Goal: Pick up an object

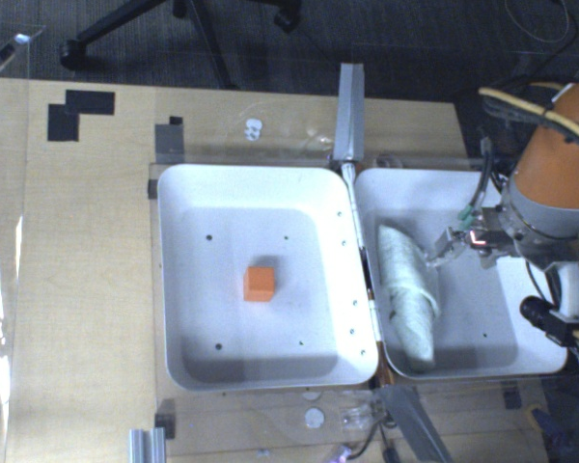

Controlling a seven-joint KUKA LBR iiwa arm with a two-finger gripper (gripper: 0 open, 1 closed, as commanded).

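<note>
A: Cloth, I think, is what I'm going for: a rolled white bundle point(406, 292) lying lengthwise against the left wall of the right bin point(521, 360). My gripper point(448, 246) is sitting just beside its upper end, coming in from the right.

B: Is it holding anything?

A: I can't tell. The tip is small and pale against the white floor, so I'm not reading how the jaws stand, and I'm seeing nothing between them. I'm treating the bundle as not yet grasped.

B: How are you planning to do it well?

A: I'm judging the roll to be soft and bulky, so I'm wanting to straddle it across its narrow width, not along its length, and press down far enough that the fabric bunches instead of sliding out. The bin wall is touching its far side, which is leaving little room for a finger there, so I'm favouring the upper end, where it stands a bit freer.

B: And the orange block point(260, 284)?

A: It's resting alone near the middle of the left bin point(188, 355), well apart from the arm. It's an easier shape, but I'm staying with the nearer thing.
</note>
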